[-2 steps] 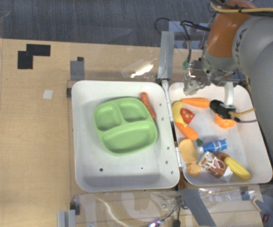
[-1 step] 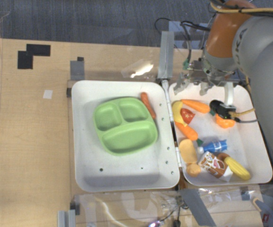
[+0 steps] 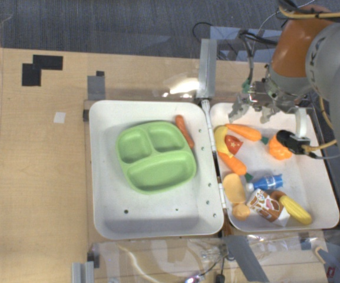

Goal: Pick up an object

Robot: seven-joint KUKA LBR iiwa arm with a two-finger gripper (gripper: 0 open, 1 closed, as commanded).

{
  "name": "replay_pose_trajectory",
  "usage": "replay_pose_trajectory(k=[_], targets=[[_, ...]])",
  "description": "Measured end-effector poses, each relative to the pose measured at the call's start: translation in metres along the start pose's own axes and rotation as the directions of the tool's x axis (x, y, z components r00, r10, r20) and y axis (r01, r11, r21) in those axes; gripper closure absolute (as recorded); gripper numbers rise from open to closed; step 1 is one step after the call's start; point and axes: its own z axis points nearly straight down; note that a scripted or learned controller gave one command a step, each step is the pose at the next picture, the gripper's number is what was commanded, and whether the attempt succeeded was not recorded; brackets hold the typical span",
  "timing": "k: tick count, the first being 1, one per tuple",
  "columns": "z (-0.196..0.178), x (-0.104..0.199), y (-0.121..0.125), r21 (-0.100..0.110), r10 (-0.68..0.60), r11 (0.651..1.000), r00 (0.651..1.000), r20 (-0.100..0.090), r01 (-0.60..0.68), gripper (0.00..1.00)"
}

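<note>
A: Gripper (image 3: 253,106) status?

B: It hangs over the far edge of the right bin (image 3: 323,184), at about 12 o'clock of that bin. The fingers (image 3: 238,107) are spread apart. Nothing sits between them.

A: Nearest item?

B: A carrot (image 3: 244,132), lying just below the gripper, toward 6 o'clock from it. It lies crosswise in the bin, apart from the fingers.

A: What adjoins the carrot?

B: At its 8 o'clock, a red piece (image 3: 233,144) touches a yellow banana-shaped item (image 3: 220,139) by the bin's left wall. At 6 o'clock from the red piece lies a second carrot (image 3: 233,163), slanted. At 3 o'clock of the first carrot sits an orange pepper (image 3: 279,148), with a black part of the arm's fittings (image 3: 290,140) over its upper right.

A: Lower part of the bin?

B: A tan oval item (image 3: 234,188) at 7 o'clock, a small round tan piece (image 3: 241,211) below it, a blue bottle (image 3: 268,181) near centre, a brown-and-white carton (image 3: 266,206) at 6 o'clock, and a yellow corn-like piece (image 3: 295,210) touching the carton at 5 o'clock.

A: Left bin (image 3: 108,175)?

B: It holds a green plate (image 3: 155,156) with three compartments. A sausage (image 3: 185,131) lies at the plate's 2 o'clock edge, slanted.

A: Arm (image 3: 323,46)?

B: It enters from 2 o'clock of the view, orange band above the wrist.
</note>
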Motion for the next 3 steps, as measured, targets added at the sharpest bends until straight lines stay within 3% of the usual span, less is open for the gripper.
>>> replay_pose_trajectory(k=[1, 2, 3], targets=[[0.089, -0.04, -0.005, -0.003, -0.007, 1.0, 1.0, 0.0, 0.007, 0.0], [0.078, -0.039, -0.004, -0.002, -0.012, 1.0, 1.0, 0.0, 0.012, 1.0], [-0.04, 0.029, -0.006, -0.003, 0.032, 0.999, 1.0, -0.001, -0.032, 1.0]])
